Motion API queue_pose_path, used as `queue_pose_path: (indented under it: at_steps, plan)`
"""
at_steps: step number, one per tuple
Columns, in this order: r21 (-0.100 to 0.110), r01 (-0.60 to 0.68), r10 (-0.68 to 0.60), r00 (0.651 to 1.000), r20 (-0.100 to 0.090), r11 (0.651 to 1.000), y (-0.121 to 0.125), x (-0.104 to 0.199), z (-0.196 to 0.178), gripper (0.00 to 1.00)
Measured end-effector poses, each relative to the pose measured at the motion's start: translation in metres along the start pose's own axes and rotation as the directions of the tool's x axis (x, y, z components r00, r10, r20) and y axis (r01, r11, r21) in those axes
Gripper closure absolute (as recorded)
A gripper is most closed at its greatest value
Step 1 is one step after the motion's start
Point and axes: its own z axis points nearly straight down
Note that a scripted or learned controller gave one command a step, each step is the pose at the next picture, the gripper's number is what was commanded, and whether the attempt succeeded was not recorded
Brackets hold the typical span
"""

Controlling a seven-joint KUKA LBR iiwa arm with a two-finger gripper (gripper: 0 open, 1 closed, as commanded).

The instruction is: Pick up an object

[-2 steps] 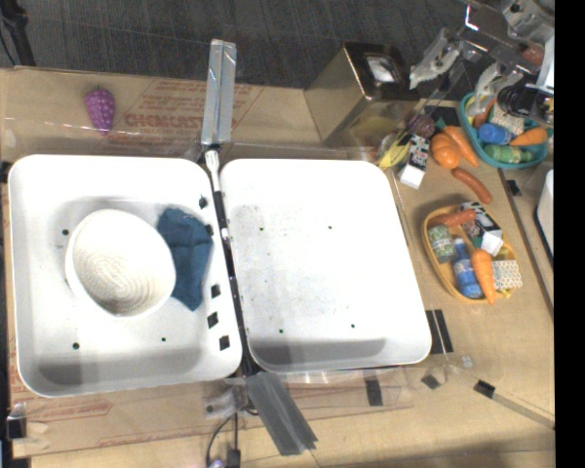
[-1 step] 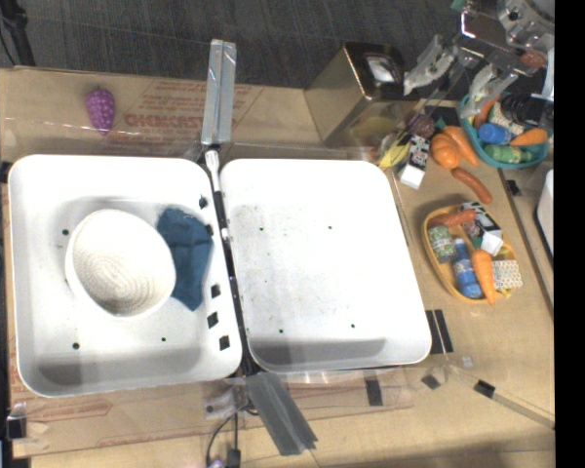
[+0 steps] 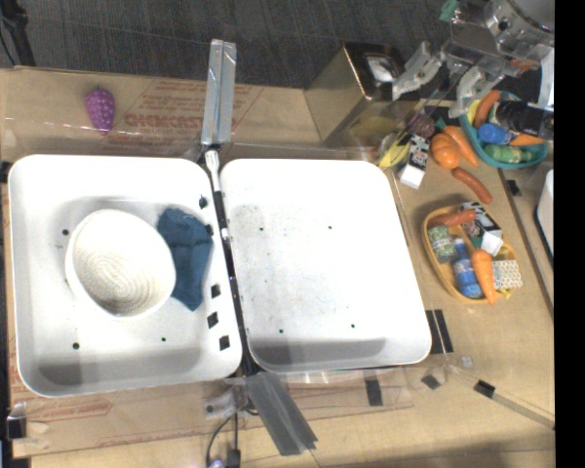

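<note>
**Gripper parked beyond the bins**

I see the two-finger gripper (image 3: 447,66) above the bench's far right corner, fingers spread, holding nothing. The round white woven hat (image 3: 123,261) lies in the left white bin (image 3: 39,188), touching a crumpled blue cloth (image 3: 187,253).

A tan wooden bench top (image 3: 526,359) spreads across the scene from nine o'clock to three o'clock. Beyond its far edge, at twelve o'clock, lies dark grey carpeted floor (image 3: 273,13). Clear plastic sheeting (image 3: 166,115) covers the bench at eleven o'clock. Strips of grey tape (image 3: 281,417) sit at six o'clock. Lighting is even and bright.
</note>
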Motion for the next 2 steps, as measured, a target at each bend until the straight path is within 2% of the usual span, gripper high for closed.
queue_pose_path:
  at_steps: [1,2]
  plan:
    - [-0.001,-0.114,0.114,0.994,0.001,0.994,-0.0052,-0.0093,-0.0064,0.00]
    - [0.000,-0.117,0.117,0.993,0.000,0.993,-0.0150,-0.0109,-0.0158,0.00]
